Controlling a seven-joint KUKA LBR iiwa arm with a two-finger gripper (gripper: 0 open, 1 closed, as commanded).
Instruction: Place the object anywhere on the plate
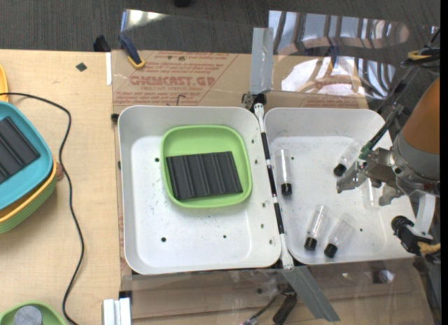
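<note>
Pincer [364, 176] over right bin, grip state unreadable.
Nearest vial [346, 160] lies just up-left (long axis diagonal); plate [173, 144] far left.

- We are seeing the plate [238, 145], a green square one with rounded corners, lying flat in the left bin toward its upper middle, and a dark ribbed mat is covering most of its floor.
- We are seeing four clear vials with black caps lying on their sides in the right bin: one [284, 172] near the bin's left wall, one [346, 159] toward the upper right, and two [314, 226] [338, 236] lying just beside each other near the front.
</note>
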